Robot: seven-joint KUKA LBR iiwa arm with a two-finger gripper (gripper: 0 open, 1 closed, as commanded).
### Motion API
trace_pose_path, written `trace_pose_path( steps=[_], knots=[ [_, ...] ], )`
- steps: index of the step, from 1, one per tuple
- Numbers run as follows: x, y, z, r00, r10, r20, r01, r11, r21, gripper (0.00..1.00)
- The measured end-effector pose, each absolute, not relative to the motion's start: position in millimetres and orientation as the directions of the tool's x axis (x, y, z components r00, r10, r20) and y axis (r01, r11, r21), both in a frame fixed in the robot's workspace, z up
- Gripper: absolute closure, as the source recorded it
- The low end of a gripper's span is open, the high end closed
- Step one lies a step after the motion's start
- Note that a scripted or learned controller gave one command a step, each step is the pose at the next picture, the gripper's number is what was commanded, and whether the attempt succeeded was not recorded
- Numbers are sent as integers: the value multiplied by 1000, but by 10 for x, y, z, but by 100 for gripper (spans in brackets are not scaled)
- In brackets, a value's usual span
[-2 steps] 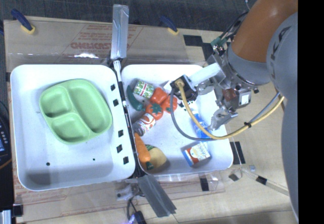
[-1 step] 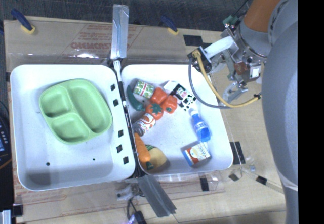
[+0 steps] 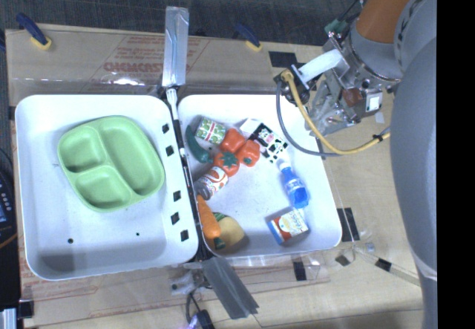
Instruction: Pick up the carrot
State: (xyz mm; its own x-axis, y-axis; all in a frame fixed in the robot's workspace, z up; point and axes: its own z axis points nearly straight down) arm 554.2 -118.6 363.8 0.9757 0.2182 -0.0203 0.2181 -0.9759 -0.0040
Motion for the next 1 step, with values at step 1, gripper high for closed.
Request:
trace_pose_path(
  steps=[1],
  knots=[
    [5792, -1912, 4238, 979, 205, -7, 205, -979, -2, 100]
  ],
)
